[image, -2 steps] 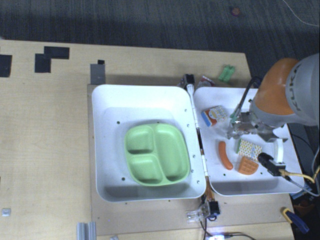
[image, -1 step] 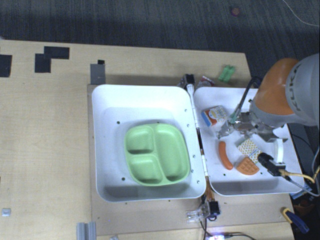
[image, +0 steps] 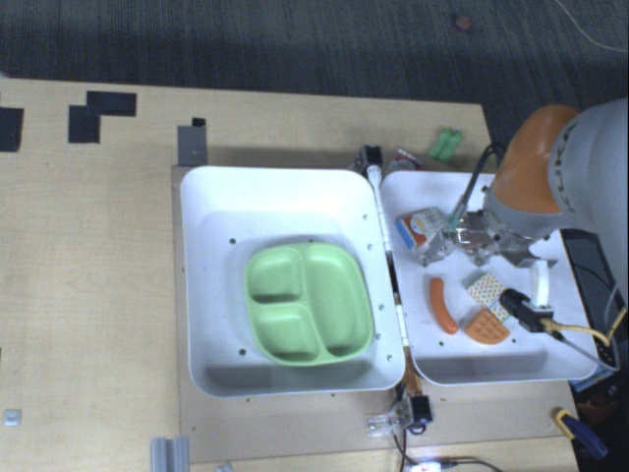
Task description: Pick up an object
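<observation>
You had the tabletop (image: pixel 88 293) spread pale and wide under the camera, with a few black patches (image: pixel 98 114) stuck on its far left part. On it sat two white bins side by side. The left bin (image: pixel 211 264) carried a green divided plate (image: pixel 309 301), lying flat near its middle with three compartments showing. The right bin (image: pixel 511 362) held the small things. The arm (image: pixel 575 170), grey with its orange band, came in from the right and hung over the far right part of that bin. Its end effector (image: pixel 454 241) was down low in the bin, at the left of the arm's wrist, just beside a small package (image: pixel 417 228) printed in blue, red and white. You could not tell from this view how far apart its fingers stood, nor whether anything sat between them. Nearer in the same bin lay an orange sausage-shaped piece (image: pixel 442 305), and to its right an orange waffle-like wedge (image: pixel 486 327) touching a pale checkered piece (image: pixel 485 288). A small green item (image: pixel 445 145) lay on the tabletop beyond the right bin's far edge.
</observation>
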